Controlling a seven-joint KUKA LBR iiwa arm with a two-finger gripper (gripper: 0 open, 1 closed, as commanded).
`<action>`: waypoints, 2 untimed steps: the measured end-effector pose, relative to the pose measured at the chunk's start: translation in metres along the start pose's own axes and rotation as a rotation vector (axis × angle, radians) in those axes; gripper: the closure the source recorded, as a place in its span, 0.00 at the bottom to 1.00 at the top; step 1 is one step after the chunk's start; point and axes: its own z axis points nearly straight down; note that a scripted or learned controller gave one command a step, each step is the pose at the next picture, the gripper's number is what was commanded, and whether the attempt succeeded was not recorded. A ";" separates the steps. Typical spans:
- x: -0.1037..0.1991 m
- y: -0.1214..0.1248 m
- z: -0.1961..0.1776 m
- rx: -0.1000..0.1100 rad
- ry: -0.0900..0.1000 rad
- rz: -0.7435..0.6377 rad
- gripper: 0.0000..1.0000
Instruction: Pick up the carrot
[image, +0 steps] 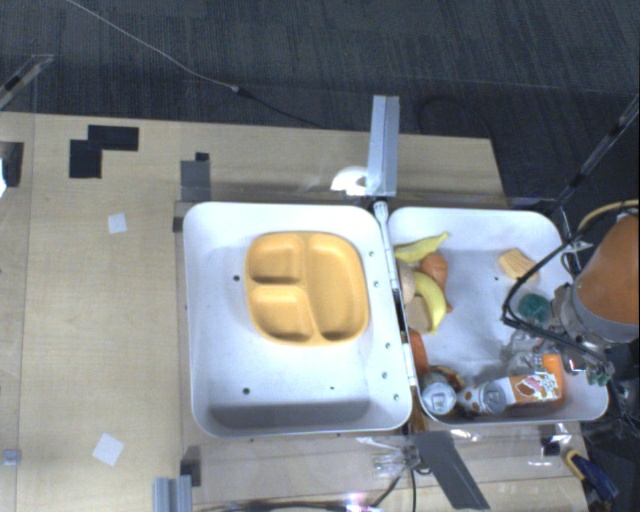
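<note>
Camera view, carrot (418, 350) a partly hidden orange piece against the right bin's (470, 300) left wall, near the bananas (428, 290), gripper (530, 345) near the bin's front right corner, beside an orange carton (538, 388), yellow divided tray (305, 287) in left bin (215, 330).

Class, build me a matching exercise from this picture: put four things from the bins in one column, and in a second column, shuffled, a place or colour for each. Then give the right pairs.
Things:
1. Yellow divided tray
2. Banana
3. Can
4. Orange carton

Places:
A. Top left corner of the right bin, against the divider
B. Near edge of the right bin, at its left end
C. Middle of the left bin
D. Near edge of the right bin, under the arm's wrist

Pairs: 1-C, 2-A, 3-B, 4-D
</note>
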 end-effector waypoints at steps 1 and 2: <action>0.002 -0.006 -0.012 0.001 0.007 0.292 1.00; -0.064 0.074 -0.070 -0.002 0.005 0.469 1.00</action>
